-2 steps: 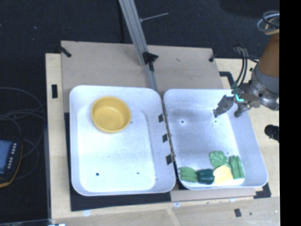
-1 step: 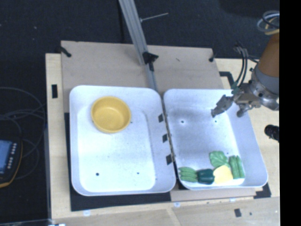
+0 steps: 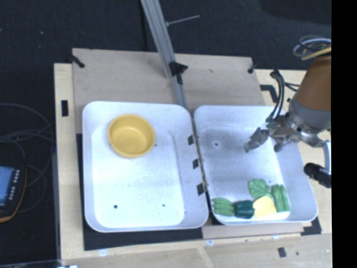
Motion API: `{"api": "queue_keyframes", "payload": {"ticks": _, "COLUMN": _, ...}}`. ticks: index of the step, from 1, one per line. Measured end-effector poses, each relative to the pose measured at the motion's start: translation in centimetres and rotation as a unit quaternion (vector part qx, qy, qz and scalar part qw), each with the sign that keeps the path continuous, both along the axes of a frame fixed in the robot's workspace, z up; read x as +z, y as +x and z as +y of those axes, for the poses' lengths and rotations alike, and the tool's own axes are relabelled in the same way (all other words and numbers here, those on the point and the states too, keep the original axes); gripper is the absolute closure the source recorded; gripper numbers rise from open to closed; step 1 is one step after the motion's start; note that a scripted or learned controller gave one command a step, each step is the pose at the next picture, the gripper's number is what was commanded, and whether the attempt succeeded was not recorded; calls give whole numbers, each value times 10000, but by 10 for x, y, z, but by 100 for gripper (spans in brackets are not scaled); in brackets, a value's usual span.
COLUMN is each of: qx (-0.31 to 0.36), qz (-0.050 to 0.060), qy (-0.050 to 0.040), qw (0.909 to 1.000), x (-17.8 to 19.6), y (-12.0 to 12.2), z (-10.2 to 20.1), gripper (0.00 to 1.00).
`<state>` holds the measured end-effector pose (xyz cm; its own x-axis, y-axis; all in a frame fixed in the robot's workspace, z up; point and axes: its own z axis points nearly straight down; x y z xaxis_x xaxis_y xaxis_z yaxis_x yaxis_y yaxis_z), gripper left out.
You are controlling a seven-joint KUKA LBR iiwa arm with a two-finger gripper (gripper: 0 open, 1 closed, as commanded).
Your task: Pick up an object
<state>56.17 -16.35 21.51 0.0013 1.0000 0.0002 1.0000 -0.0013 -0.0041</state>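
A yellow bowl (image 3: 131,135) sits upright in the upper left part of the left bin (image 3: 139,205). Along the near edge of the right bin (image 3: 234,121) lies a cluster of small items: a light green leafy piece (image 3: 258,187), a green ridged piece (image 3: 279,197), a yellow piece (image 3: 264,207), a dark green block (image 3: 243,208) and a green pod-like piece (image 3: 222,206). My gripper (image 3: 266,141) hangs over the upper right part of the right bin, well above the cluster, with its fingers spread and nothing between them.
A grey metal rail (image 3: 159,32) slants down from the top to the gap between the bins. Cables (image 3: 277,88) run along the arm at the right. A handheld pendant (image 3: 8,188) lies off the bench at the far left.
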Motion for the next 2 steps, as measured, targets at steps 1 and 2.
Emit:
{"api": "queue_keyframes", "payload": {"ticks": 1, "qx": 4, "qz": 2, "qy": 1, "qw": 10000, "x": -59, "y": 7, "z": -1, "gripper": 0}}
{"api": "queue_keyframes", "payload": {"ticks": 2, "qx": 2, "qz": 0, "qy": 0, "qw": 10000, "x": -112, "y": 5, "z": -1, "gripper": 0}}
